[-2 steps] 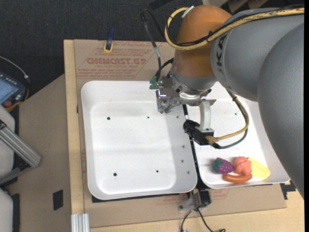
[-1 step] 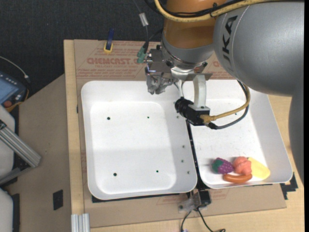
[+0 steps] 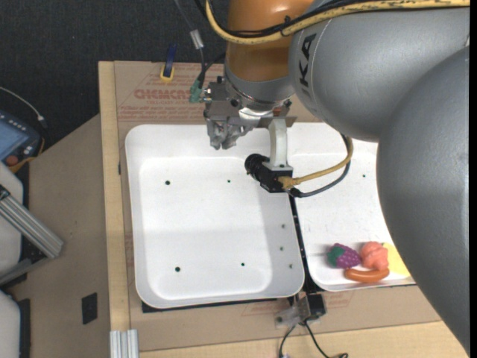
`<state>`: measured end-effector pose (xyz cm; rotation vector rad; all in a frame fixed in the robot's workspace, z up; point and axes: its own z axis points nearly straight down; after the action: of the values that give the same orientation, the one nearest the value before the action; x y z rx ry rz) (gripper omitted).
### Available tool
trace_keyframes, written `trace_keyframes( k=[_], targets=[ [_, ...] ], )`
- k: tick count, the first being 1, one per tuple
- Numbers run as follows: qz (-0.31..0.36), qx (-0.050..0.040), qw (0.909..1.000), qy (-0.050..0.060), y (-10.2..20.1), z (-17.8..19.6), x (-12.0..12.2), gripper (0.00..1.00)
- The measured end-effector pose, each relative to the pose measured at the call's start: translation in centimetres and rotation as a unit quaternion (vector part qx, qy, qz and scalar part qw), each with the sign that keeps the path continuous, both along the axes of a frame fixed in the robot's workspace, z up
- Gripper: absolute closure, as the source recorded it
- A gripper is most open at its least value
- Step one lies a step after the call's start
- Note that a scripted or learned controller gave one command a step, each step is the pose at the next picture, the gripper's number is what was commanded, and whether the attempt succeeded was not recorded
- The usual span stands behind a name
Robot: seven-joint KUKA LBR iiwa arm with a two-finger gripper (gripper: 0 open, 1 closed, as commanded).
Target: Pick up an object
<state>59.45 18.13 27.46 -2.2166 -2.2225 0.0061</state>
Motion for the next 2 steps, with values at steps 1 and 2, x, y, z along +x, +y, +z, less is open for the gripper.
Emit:
trace_keyframes(
  k=[1, 2],
  targets=[
    [-0.003, 0.0002, 1.0, 0.0, -3.0, 1.5, -4.8, 1.0],
    [0.001, 0.0048, 0.9999, -0.012, 0.5, 21.1, -7.2, 1.0]
  ],
)
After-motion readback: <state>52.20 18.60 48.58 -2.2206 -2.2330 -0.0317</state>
